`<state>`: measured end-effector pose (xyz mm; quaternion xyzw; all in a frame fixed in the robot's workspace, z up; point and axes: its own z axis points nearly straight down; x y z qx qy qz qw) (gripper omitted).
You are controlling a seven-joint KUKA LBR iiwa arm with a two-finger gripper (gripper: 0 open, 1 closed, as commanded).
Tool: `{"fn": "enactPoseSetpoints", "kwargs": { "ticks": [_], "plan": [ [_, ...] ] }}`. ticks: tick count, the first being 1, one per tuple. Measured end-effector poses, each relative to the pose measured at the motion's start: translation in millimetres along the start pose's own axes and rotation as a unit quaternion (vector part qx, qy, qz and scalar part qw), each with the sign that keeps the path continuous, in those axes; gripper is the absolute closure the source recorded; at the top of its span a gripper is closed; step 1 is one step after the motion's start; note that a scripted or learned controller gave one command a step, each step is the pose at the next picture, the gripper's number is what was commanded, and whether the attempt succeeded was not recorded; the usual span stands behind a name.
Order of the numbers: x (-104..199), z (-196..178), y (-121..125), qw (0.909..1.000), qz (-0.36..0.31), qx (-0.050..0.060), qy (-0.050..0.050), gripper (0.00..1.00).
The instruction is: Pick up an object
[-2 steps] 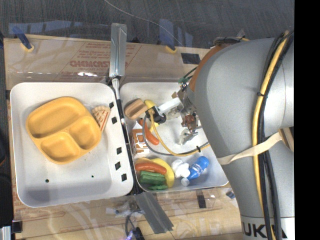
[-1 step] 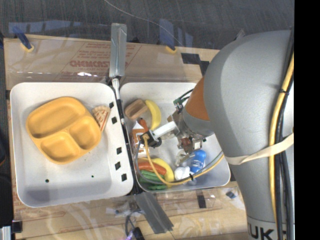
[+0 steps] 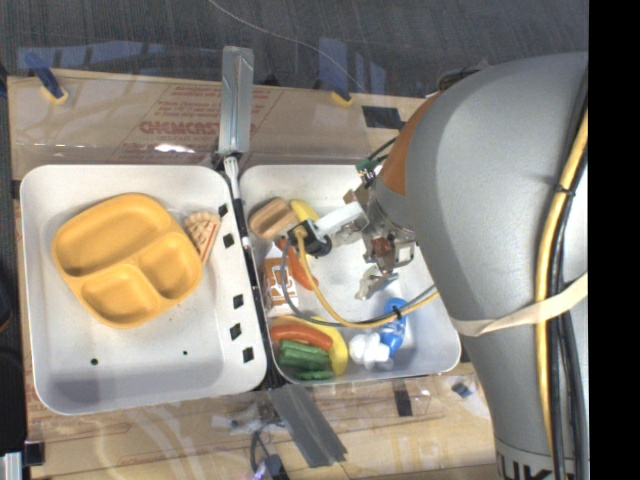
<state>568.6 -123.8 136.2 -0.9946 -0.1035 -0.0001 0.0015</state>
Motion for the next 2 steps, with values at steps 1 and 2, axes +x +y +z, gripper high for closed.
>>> {"fn": "enactPoseSetpoints", "kwargs": {
  "ticks": [1, 2],
  "plan": [
    [-88, 45, 25, 1.0, 0.002, 0.001, -0.003, 0.0],
    [6, 19, 47, 0.9999, -0.014, 0.0, 0.0, 0.0]
  ]
}}
